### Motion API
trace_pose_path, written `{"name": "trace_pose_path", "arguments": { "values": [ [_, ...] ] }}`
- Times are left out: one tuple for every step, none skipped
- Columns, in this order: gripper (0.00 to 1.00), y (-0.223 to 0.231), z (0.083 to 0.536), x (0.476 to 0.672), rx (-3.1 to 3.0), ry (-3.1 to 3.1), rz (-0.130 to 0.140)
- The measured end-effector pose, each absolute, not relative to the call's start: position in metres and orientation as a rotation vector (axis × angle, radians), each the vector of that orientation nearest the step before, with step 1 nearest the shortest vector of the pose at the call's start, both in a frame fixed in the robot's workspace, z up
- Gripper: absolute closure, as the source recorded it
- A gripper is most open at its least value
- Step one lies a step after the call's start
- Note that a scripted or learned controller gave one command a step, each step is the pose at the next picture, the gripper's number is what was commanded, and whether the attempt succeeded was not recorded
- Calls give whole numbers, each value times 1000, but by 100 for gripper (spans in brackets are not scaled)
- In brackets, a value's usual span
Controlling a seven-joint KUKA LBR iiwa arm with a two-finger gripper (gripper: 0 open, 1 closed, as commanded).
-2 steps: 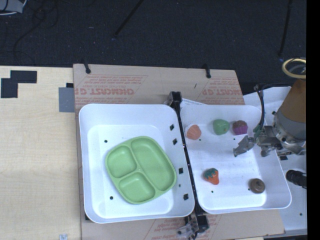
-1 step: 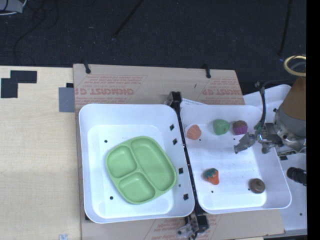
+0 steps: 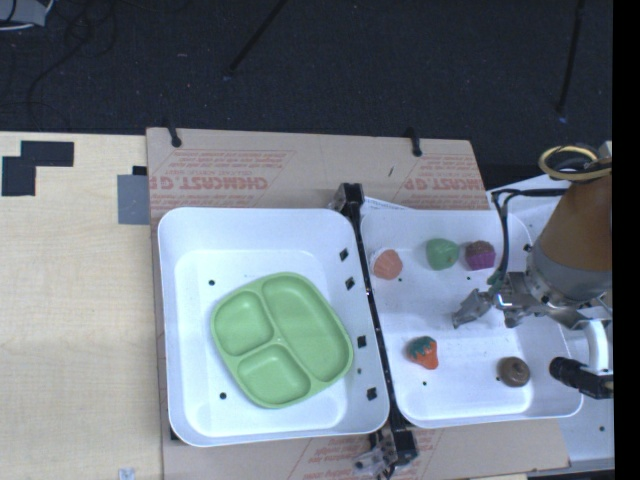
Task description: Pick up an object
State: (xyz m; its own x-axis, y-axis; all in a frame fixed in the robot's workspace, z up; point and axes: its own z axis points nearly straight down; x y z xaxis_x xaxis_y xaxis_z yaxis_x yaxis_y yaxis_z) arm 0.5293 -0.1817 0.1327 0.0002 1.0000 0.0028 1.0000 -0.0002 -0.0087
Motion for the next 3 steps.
{"name": "trace_pose_path", "arguments": {
  "values": [
    [0,-181,85,529,-2220,-2219,2],
    [100,-182,99,530,-2225,-2216,0],
    [100,-182,141,528,-2223,-2220,-1]
  ]
}}
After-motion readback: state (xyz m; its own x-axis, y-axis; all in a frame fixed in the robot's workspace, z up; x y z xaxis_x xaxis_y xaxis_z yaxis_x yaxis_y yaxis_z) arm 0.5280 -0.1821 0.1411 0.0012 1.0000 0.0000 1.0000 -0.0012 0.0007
